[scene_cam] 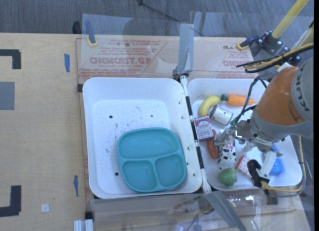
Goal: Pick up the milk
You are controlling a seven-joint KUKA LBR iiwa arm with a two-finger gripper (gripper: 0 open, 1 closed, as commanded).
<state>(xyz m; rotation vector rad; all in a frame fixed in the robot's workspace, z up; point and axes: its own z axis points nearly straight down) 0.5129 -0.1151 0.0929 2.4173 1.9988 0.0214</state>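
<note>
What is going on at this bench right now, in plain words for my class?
A robot arm reaches from the right into the right bin, which holds toy food. Its gripper sits low just above the black-and-white milk carton, among a banana, a carrot and a green fruit. The left bin holds a teal divided plate.

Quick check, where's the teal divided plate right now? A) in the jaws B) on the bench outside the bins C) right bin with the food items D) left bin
D: the teal divided plate lies flat on the floor of the left bin, toward its near right corner, while the milk, banana and carrot sit in the right bin.
</note>
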